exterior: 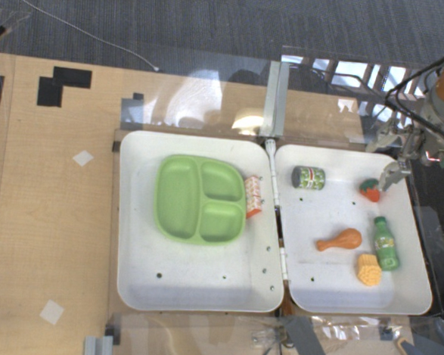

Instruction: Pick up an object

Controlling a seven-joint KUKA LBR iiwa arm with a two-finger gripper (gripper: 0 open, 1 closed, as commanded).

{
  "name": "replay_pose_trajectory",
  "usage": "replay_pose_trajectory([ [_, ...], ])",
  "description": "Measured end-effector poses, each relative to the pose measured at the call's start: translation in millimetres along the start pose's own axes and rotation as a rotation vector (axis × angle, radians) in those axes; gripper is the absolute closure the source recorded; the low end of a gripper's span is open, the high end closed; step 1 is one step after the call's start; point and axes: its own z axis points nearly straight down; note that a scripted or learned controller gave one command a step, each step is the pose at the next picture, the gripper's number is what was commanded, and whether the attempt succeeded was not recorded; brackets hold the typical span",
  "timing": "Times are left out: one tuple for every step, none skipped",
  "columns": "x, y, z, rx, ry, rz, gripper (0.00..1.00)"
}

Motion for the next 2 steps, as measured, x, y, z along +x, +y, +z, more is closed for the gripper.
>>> replay_pose_trajectory([
  [-4.3, 39.8, 77.3, 0.0, 0.004, 0.732, 0.0],
  [-8.0, 40.2, 61.7, 0.0, -0.01, 0.724, 1.0],
])
